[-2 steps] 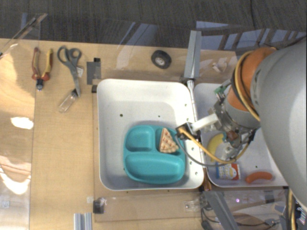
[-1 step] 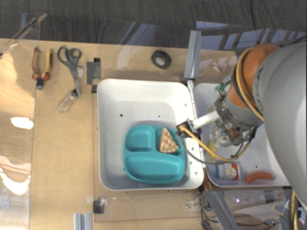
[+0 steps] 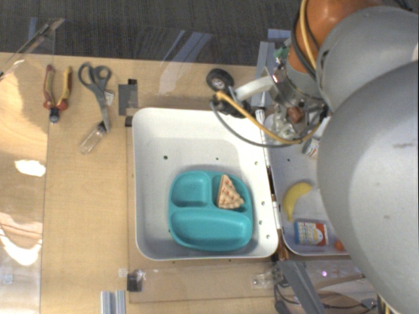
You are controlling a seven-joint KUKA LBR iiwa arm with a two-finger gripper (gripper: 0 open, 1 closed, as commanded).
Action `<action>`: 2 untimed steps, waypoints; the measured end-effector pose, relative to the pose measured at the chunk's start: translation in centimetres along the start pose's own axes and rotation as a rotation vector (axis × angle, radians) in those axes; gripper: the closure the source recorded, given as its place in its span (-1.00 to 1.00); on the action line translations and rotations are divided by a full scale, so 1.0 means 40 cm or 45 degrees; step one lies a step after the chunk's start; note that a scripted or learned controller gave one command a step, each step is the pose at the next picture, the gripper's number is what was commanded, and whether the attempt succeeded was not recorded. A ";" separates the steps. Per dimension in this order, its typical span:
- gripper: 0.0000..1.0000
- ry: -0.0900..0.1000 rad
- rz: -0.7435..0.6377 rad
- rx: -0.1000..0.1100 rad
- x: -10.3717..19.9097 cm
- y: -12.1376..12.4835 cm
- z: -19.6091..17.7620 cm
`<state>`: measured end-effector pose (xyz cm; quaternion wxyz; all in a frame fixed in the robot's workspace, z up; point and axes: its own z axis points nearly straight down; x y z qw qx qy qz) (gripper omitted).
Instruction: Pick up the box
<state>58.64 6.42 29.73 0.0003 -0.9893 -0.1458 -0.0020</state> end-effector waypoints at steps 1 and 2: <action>1.00 -0.007 0.009 0.000 -0.048 0.188 0.151; -1.00 -0.006 0.007 0.001 -0.048 0.186 0.150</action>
